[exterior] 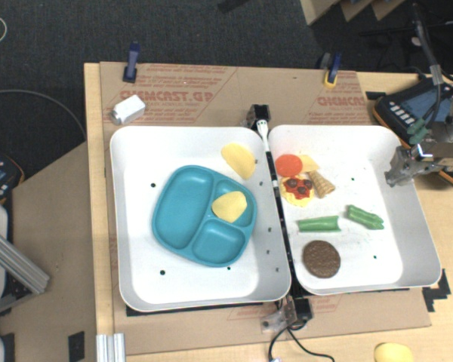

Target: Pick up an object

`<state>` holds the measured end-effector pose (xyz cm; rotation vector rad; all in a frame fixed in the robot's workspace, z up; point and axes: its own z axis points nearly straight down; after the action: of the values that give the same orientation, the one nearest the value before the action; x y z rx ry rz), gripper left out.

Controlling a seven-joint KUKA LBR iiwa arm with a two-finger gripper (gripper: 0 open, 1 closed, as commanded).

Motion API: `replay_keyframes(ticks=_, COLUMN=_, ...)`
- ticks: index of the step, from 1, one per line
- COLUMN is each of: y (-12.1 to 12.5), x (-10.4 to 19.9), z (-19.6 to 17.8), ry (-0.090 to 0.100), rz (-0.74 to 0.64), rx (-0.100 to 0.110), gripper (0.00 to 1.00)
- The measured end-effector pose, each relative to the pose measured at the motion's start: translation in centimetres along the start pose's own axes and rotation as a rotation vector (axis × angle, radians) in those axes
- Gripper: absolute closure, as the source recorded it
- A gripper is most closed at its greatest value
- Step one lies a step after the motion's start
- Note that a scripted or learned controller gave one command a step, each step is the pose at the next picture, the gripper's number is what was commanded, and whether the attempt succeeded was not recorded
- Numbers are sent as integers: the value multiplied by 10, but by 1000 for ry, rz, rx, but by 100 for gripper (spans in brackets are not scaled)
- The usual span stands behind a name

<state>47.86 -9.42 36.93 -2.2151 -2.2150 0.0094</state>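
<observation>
Looking down on the bench (60, 225), I see two white bins side by side. The right bin (408, 266) holds the loose pieces I could pick: a red disc (289, 164) near the dividing edge, with a yellow slice (297, 195) dotted red just below it and a tan cone (321, 183) lying tilted beside both. Further toward the near rim lie two green pods, one (318, 223) nearly level and the other (365, 217) slanted, apart from each other. A round brown patty (321, 258) sits below the first pod.

The left bin (132, 262) carries a teal tray (196, 217) with compartments. A pale yellow piece (229, 206) rests in the tray's upper right part, and another yellow piece (238, 159) lies on the bin floor just beyond the tray.

My tool (405, 164) is at the right bin's far right rim, well apart from every piece. Its parts blur together there, so I cannot tell how far it is open, and I see nothing in it.
</observation>
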Motion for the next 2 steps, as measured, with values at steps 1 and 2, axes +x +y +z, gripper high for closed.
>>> replay_keyframes(ticks=1, y=-1, x=-32, z=-171, ry=-9, rz=3, rx=-34, gripper=100)
replay_keyframes(ticks=2, y=0, x=-34, z=-76, ry=-1, rz=2, rx=-2, gripper=100)
